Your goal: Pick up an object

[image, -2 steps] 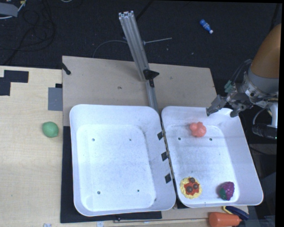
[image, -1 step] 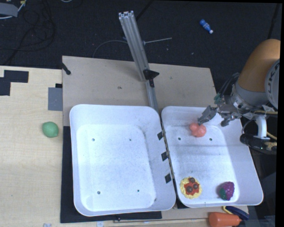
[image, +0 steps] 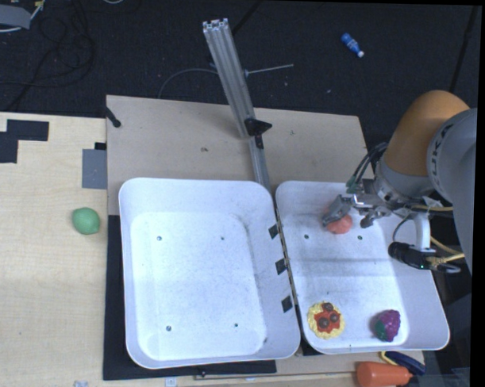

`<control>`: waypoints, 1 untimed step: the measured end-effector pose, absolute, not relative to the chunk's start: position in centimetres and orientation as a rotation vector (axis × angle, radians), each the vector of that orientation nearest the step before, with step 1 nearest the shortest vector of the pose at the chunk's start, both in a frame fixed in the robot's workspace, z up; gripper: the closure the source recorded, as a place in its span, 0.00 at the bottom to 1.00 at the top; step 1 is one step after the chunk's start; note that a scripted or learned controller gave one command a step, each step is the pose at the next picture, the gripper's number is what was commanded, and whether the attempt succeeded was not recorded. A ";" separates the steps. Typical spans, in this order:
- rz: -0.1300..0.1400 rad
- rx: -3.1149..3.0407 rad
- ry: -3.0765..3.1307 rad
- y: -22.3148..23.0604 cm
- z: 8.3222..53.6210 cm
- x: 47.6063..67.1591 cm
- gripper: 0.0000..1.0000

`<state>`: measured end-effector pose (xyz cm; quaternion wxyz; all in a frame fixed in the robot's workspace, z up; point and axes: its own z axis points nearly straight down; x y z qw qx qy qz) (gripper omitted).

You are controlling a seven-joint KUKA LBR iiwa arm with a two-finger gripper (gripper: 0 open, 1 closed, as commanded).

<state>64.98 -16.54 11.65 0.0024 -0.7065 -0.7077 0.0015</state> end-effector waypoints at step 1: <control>0.002 -2.218 -2.222 -16.4 9.0 64.9 0.00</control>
